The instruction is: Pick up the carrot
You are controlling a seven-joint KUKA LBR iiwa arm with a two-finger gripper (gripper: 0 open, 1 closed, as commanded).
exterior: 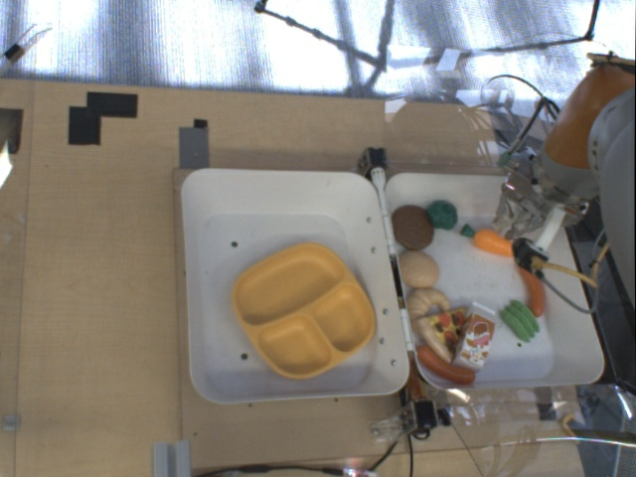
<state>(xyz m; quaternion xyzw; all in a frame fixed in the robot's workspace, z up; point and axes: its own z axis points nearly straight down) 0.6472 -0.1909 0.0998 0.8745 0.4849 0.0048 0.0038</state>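
Observation:
The carrot (491,242) is orange with a small green top pointing left. It lies flat near the back right of the right bin (568,361). My gripper (518,219) hangs over the carrot's thick right end, reaching in from the right below the orange-banded wrist (576,132). Nothing shows the carrot lifted; it rests on the bin floor.
In the right bin lie a dark green broccoli (442,214), a brown ball (411,227), a tan potato (418,268), a bread piece (427,301), a pizza slice (447,328), a small carton (478,337), a red sausage (445,366), a green pod (519,320) and an orange-red stick (534,292). The left bin (214,207) holds a yellow divided plate (303,309).

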